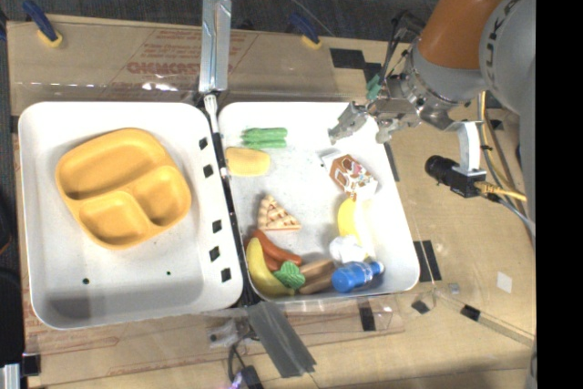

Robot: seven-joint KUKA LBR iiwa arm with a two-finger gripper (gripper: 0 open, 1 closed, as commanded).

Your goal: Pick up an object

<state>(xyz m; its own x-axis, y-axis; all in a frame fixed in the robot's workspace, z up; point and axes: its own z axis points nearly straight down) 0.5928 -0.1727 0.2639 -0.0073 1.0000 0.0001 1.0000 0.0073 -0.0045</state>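
jaws (363, 124): we see them over the right bin's (401, 223) top-right corner, parted, holding nothing | toys: we see them in that bin, cookie (352, 174) just below the jaws

Bins (36, 223): white, black marks along the middle rims.
Tray (123, 185): yellow-orange, in left bin.
Bean pod (264, 138): green.
Bun (247, 161): pale yellow.
Pizza slice (275, 216): tan with red dots.
Pastry (352, 175): brown with white icing and red spots.
Banana (260, 271): yellow.
Bottle (355, 275): blue, white cap.
Arm (478, 9): grey, orange band.
End effector (364, 116): grey metal.
Desk (474, 287): light tan, black tape marks.
Clips (43, 23): blue and yellow, far edge.
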